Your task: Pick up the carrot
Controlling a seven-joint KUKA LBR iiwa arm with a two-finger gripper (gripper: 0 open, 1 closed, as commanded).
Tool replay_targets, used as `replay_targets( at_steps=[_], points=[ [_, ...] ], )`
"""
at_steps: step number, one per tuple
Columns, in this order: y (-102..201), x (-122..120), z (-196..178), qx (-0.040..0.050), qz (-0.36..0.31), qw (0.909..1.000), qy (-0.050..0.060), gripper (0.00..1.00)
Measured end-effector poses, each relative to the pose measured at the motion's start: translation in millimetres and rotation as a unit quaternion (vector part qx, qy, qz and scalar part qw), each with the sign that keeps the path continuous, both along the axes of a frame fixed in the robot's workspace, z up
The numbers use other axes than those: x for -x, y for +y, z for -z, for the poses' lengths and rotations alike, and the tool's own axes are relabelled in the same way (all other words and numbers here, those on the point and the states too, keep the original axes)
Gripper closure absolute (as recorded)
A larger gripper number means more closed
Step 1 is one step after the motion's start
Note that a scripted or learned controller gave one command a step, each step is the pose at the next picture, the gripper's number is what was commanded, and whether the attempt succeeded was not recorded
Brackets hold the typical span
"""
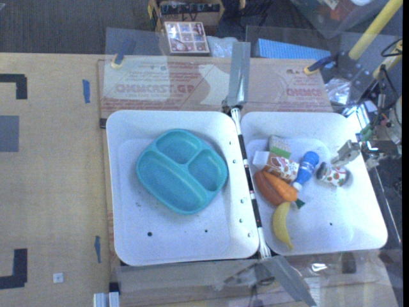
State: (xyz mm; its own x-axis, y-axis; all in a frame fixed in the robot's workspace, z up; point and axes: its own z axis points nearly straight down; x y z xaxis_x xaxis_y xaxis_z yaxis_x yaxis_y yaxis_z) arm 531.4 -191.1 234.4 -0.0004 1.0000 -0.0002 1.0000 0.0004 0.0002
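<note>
Camera view: two white bins are seen on the surface [51, 171]. A teal divided plate [182, 170] is held in the left bin [128, 235]. In the right bin [358, 229], the carrot [276, 185] lies left of centre, touching a banana [282, 223] below it. The end effector [345, 153] is placed at the right, near a small spotted object [335, 176]; its opening cannot be told.

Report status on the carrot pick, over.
Tool over right bin, clear of carrot, grip state unreadable. Carrot at bin's left side, untouched. Banana, blue bottle, carton crowd it.
</note>
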Motion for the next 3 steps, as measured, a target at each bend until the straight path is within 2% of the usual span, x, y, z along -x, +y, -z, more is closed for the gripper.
replay_targets(
  at_steps=[1,2,3],
  points=[
    [90.7,52.1,60.4,-0.0001,-0.052,0.9987,0.0,0.0],
    [80.9,38.3,146.8,0.0001,-0.095,0.9955,-0.004,0.0],
    [88.5,5.4,147.0,0.0014,-0.142,0.9899,-0.003,0.0]
  ],
)
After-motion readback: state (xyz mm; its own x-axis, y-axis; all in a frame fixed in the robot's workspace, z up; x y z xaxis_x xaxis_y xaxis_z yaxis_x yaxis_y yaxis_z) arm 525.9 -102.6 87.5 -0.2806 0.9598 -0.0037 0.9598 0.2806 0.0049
